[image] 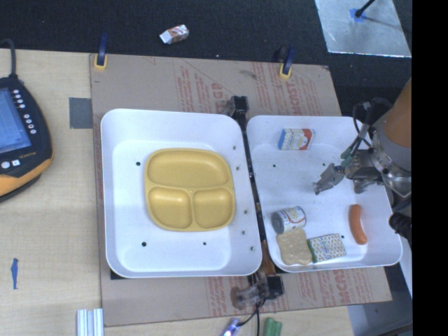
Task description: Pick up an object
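The right bin point(269, 135) holds a small white carton with blue and red print point(295, 139) near its back wall. Near the front lie a small tin can on its side point(288, 220), a tan slice of bread point(294, 247), a green-and-white patterned packet point(327, 248) and an orange sausage point(358, 224). My gripper point(326, 181) hangs over the middle right of this bin, pointing left, above bare bin floor. Nothing is between its fingers. It sits well behind the can and left of the sausage.
The left bin point(122, 254) holds a yellow divided plate point(190, 188). A teach pendant point(19, 140) lies at the bench's left edge. Clamps point(285, 63) pin the cardboard sheet at the back. A crumpled wrapper point(174, 34) lies on the dark floor behind.
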`<move>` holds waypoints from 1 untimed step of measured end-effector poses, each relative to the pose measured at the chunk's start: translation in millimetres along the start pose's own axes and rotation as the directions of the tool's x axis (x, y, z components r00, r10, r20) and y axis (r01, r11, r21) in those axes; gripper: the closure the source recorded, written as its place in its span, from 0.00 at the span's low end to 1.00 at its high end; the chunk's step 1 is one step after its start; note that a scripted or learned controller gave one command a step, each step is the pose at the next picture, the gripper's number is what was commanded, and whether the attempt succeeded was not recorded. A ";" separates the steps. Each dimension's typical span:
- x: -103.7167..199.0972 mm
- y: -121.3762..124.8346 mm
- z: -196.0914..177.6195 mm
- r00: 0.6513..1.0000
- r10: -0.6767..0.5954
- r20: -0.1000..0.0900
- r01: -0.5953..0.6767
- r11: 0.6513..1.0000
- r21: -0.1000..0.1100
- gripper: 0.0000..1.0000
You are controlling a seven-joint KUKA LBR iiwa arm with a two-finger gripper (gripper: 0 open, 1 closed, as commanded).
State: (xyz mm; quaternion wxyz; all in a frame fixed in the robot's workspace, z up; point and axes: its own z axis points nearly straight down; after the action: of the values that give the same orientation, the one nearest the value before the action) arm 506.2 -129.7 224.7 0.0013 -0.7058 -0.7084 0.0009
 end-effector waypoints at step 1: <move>-1.3 96.7 13.7 1.000 0.001 0.000 -0.001 1.000 -0.001 0.00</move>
State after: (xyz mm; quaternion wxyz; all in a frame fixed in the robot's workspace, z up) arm 602.8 -130.7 210.7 0.0009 -0.7061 -0.7081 0.0007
